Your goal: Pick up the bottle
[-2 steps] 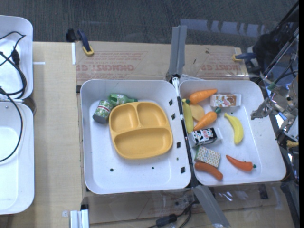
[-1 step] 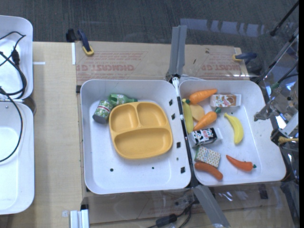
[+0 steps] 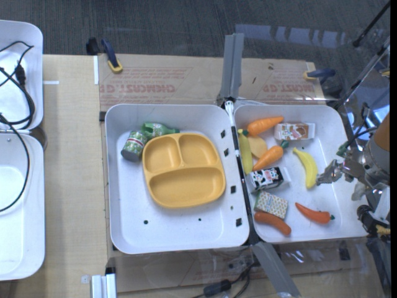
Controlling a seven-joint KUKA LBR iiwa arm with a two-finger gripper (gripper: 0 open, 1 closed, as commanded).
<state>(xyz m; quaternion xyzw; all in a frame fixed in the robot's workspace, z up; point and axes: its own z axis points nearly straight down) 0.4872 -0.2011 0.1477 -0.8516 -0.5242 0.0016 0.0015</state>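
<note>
Bottle [image 3: 154, 130]: green, lying on its side in the left bin's [image 3: 124, 228] far left corner, tucked behind the yellow plate [image 3: 184, 169]; partly covered by the plate's rim.
Can [image 3: 132, 146]: green and grey, just beside the bottle, touching the plate's left edge.
Gripper [image 3: 327, 176]: over the right bin's [image 3: 338, 225] right side, near the banana [image 3: 307, 167]; well apart from the bottle.
Fingers: grey metal, blurred against the bin; released or clenched, cannot tell.
Arm [image 3: 378, 166]: cut off at the right edge, mostly hidden behind glare.
Right bin's load: two carrots [image 3: 264, 126], a small carton [image 3: 292, 131], a black and white carton [image 3: 267, 178], a chilli [image 3: 314, 213], other toy food hard to name.
Counter [image 3: 68, 166]: pale wood, cardboard under the bins.
</note>
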